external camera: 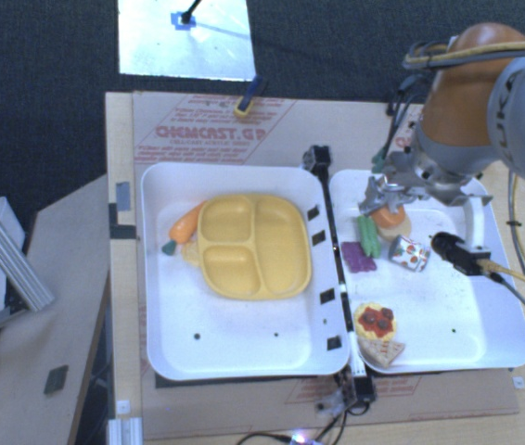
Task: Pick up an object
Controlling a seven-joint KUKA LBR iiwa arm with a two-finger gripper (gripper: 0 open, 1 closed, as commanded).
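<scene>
Orange toy [390, 218] sits in the right bin [494, 341], directly under the pincer [385, 202]; whether the pincer is wide or narrow I cannot tell. Green pod [369, 236] and purple piece [358, 258] lie just below-left, can [410, 254] below-right. Judged step: descent onto the toy. Next, a firm closure, then lift.

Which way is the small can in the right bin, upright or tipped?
Tipped. The can lies on its side on the right bin floor, its round end facing the camera.

The grey arm with its orange band [462, 63] is reaching in from three o'clock, its two-finger gripper [378, 204] pointing down.
</scene>
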